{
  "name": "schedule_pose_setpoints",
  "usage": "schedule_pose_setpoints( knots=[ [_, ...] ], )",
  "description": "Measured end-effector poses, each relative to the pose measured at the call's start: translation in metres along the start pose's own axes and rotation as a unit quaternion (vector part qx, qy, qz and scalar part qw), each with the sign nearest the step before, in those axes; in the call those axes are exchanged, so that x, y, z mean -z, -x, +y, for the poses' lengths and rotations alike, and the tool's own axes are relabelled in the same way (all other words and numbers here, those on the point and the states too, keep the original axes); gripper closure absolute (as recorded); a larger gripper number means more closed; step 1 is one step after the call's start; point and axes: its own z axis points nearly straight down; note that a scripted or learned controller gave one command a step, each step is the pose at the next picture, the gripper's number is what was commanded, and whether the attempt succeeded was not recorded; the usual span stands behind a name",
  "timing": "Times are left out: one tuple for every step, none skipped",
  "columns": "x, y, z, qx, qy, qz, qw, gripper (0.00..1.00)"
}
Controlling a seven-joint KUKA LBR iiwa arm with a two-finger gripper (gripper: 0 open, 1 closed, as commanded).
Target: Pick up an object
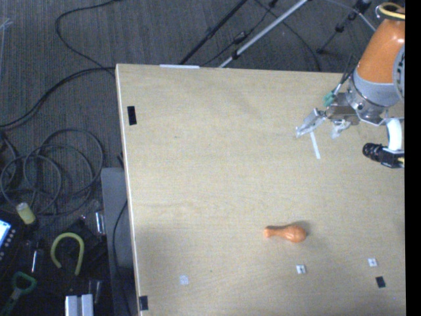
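Orange pear-shaped object [287, 233] with a narrow neck lies on its side on the pale wooden table [197, 163], in the lower right of the frame, nothing touching it. The metal pincer [320, 129] hangs at the upper right below the arm's orange band [383, 51], well apart from it — its thin fingers look splayed open with nothing between them. The approach seems to be the step in hand; next it must travel down-frame and descend over the object. Fingertips are small and blurred — the arm is cut off at the right.
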Motion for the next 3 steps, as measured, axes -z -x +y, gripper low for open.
schedule_pose_setpoints(
  knots=[
    [-0.093,0.009,0.024,0.115,0.000,0.000,0.9934,0.00],
    [-0.103,-0.042,0.025,0.232,0.001,0.001,0.9726,0.00],
    [-0.034,0.010,0.024,0.115,0.001,0.000,0.9933,0.00]
  ],
)
